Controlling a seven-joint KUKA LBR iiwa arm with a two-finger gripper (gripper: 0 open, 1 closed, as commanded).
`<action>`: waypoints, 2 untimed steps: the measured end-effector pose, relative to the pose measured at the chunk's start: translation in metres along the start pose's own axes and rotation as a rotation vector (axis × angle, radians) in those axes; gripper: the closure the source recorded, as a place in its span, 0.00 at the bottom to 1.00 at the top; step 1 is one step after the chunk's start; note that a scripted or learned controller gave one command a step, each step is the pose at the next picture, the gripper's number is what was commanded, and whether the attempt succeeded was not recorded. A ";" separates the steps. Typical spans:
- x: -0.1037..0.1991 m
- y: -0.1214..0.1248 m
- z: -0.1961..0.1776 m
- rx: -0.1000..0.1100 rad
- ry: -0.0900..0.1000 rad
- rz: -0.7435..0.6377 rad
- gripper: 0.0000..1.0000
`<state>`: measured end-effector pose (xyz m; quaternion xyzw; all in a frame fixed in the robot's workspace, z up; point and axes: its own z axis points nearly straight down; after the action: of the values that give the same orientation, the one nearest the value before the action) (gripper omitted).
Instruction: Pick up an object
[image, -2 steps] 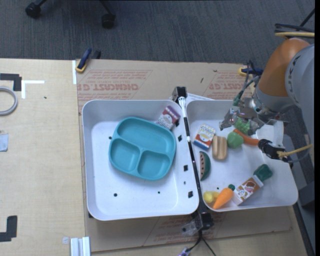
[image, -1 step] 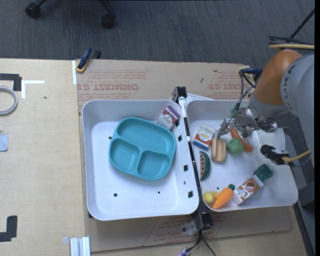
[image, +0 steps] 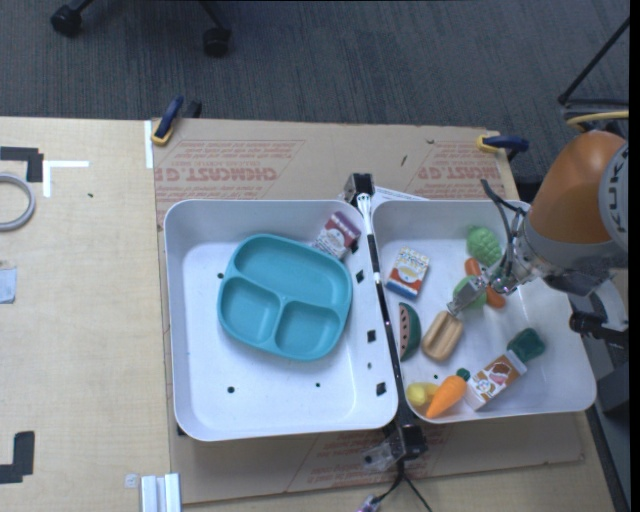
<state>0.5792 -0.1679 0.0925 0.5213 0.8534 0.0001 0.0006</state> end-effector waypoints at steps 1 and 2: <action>-0.003 0.002 -0.013 -0.006 -0.006 0.003 1.00; 0.080 0.001 -0.117 -0.001 -0.001 -0.053 1.00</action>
<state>0.5433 -0.0966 0.2096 0.4985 0.8669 0.0002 0.0013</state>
